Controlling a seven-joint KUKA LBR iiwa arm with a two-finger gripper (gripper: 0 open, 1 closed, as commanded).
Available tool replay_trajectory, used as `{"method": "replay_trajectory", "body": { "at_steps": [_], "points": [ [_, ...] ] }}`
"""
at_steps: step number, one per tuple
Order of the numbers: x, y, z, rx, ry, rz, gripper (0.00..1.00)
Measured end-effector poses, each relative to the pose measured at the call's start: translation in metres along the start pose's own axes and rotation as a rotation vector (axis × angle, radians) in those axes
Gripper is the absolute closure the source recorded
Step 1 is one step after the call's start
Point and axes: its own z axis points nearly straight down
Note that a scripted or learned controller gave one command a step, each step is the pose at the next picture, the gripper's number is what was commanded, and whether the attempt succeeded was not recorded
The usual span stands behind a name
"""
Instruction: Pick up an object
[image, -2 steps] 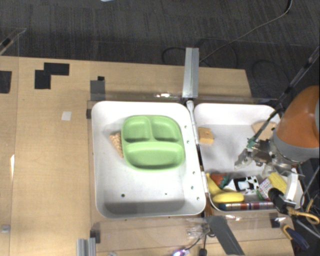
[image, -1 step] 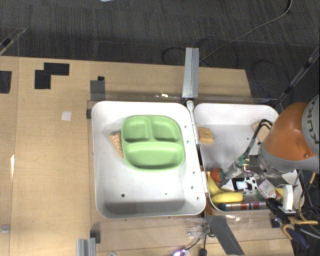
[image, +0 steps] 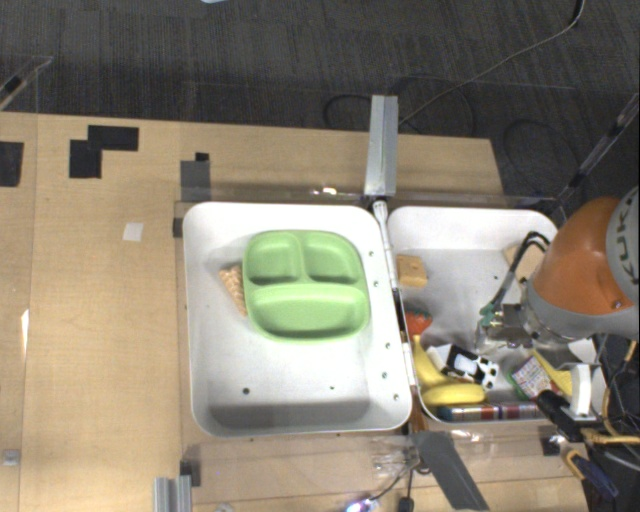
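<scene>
Crowded against the right white bin's (image: 470, 250) near wall lie a yellow plastic banana (image: 440, 385), a black-and-white block (image: 475, 368) and markers, so I read the tool (image: 497, 325) hovering above that pile as choosing; whether it is apart, I cannot tell.

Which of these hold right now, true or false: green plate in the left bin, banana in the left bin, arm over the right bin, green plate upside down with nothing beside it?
1. The green plate lies in the left bin. True.
2. The banana lies in the left bin. False: it lies in the right bin, near the front.
3. The arm reaches over the right bin. True.
4. The green plate is upside down with nothing beside it. False: its compartments face up, and a tan item pokes out at its left edge.
</scene>
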Motion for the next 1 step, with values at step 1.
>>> {"method": "replay_trajectory", "body": {
  "at_steps": [1],
  "points": [
    [0.0185,0.0539,0.0185,0.002,0.002,0.403,1.00]
  ]
}}
